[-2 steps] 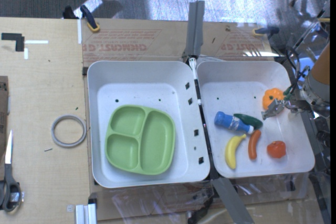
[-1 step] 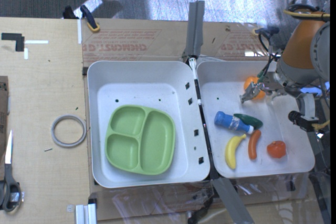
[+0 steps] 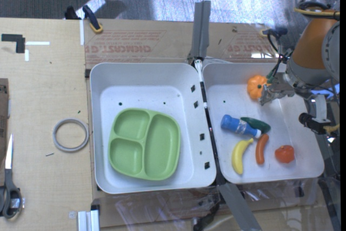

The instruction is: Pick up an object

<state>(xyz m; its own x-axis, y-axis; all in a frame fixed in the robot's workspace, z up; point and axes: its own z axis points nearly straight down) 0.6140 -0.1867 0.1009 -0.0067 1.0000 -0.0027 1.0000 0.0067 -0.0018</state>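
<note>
At the upper right of the frame the tool (image 3: 268, 93) sits low in the right bin (image 3: 308, 167), touching the small orange pumpkin (image 3: 256, 86). It is too small and dark; I cannot tell its state. The arm (image 3: 316, 51) is cut off by the right edge.

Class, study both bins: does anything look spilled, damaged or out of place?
Nothing stands out. The green plate lies flat in the left bin; the toy foods sit loose but intact in the right bin.
</note>
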